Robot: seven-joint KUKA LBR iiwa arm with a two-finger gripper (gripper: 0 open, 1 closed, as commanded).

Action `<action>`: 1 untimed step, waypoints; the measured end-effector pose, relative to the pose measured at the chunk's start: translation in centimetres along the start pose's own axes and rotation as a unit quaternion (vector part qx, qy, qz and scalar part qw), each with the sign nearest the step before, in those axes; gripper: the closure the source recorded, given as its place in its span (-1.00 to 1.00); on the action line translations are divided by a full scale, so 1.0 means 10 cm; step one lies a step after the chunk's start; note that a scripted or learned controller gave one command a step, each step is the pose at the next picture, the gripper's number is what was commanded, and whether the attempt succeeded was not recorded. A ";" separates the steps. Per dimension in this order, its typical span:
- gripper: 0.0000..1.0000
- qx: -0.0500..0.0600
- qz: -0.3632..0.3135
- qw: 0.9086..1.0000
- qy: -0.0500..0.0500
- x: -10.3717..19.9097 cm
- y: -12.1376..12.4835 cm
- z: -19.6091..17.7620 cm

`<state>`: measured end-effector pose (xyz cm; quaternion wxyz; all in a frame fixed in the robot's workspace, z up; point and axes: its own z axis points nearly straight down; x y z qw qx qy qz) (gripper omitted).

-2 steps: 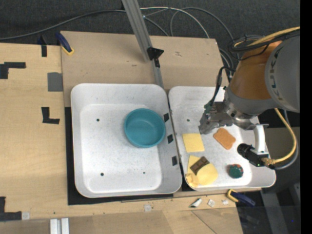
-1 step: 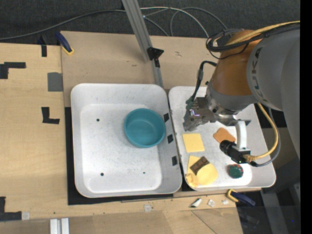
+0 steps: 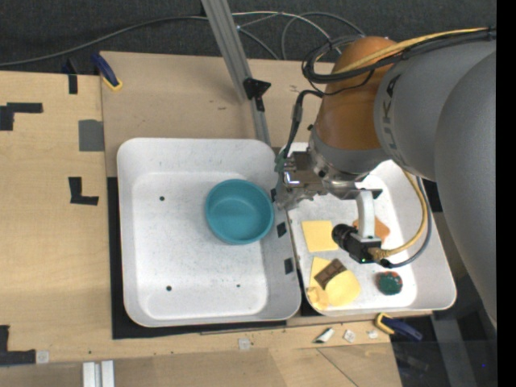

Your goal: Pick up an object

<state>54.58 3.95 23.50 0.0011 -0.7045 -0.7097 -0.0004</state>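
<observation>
Round teal plastic bowl (image 3: 238, 210) sits in left white bin (image 3: 153, 168), near its right wall. Gripper (image 3: 310, 188) over right white bin (image 3: 431, 293), above yellow square block (image 3: 318, 235); jaw state cannot be told.

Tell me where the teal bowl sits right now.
The teal bowl sits in the left bin, near its right wall, just left of the arm's wrist.

A pale wooden bench (image 3: 48, 240) with black tape marks (image 3: 79, 190) stands against dark carpet (image 3: 97, 6).
</observation>
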 end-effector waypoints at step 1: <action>1.00 0.000 0.000 1.000 0.000 0.52 0.12 -0.05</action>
